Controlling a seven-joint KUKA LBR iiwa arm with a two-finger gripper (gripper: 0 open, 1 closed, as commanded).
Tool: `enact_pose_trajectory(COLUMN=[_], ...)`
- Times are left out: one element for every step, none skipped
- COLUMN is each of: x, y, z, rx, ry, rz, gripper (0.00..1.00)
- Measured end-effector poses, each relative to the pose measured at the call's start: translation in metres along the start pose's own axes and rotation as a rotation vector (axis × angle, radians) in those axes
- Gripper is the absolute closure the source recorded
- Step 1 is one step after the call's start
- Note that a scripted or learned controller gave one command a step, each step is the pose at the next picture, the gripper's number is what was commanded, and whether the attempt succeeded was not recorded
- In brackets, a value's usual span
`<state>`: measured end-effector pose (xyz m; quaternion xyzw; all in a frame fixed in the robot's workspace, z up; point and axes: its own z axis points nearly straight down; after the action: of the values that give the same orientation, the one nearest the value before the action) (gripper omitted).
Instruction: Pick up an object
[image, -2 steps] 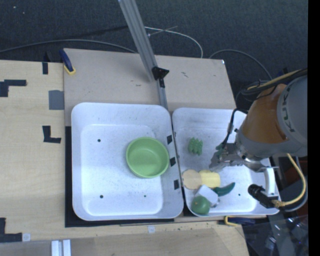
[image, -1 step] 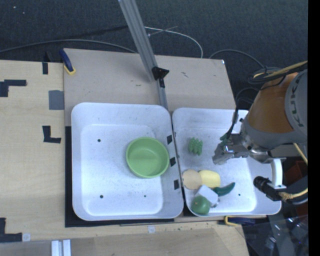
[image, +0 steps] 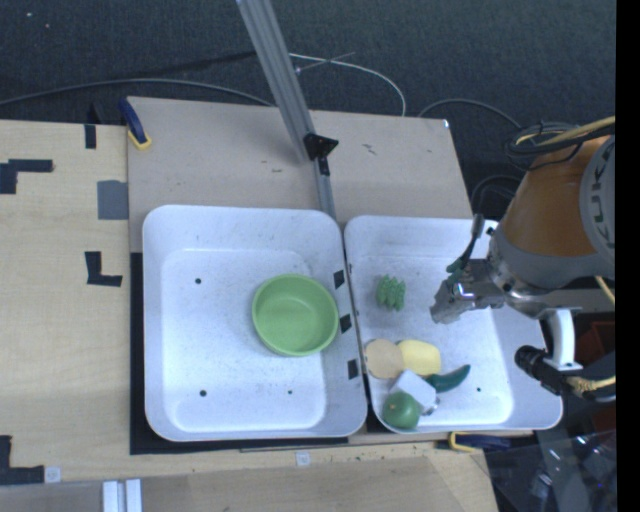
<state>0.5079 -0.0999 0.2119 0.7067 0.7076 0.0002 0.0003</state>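
Hovering over the right bin (image: 500, 240) near its right edge, the gripper (image: 450, 303) is carrying nothing visible; its opening is unclear. Small objects (image: 410, 372) are lying clustered by that bin's near edge, nothing lifted yet.

Grey metal pole (image: 283, 75) slants over tan board (image: 220, 150); blue-and-yellow clamp (image: 134, 123) at board's left corner; white cable (image: 370, 75) behind.

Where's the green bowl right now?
The green bowl sits in the left bin, toward its right side near the divider, apart from the cluster of small items in the right bin.
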Motion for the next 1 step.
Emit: enact_pose_trajectory(x=[0.0546], y=[0.0163], z=[-0.0130], rx=[0.001], ry=[0.002], rz=[-0.006], gripper=[1.00])
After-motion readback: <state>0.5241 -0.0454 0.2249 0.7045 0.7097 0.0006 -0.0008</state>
